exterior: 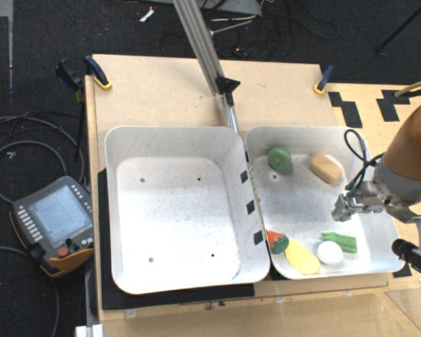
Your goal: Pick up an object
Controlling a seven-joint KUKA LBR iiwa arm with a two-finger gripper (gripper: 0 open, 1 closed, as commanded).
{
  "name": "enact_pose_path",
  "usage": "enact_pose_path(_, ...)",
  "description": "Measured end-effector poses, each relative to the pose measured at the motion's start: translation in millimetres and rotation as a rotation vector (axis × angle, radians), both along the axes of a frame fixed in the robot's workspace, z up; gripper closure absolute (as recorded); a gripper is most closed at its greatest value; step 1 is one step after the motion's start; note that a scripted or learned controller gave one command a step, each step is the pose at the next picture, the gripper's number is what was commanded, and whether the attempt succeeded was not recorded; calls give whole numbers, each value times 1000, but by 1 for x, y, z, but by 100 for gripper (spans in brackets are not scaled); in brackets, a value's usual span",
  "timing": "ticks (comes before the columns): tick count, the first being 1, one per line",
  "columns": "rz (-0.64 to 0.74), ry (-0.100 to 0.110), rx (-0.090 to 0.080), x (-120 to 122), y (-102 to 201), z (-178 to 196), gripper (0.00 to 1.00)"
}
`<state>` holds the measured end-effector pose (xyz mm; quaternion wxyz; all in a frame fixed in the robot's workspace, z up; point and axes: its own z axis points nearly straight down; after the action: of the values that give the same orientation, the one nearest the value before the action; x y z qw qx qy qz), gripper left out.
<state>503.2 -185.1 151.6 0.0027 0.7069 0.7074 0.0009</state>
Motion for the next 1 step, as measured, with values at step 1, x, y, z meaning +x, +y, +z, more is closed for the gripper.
enact_pose_path(1,1,-1,0,-8,2,52,100)
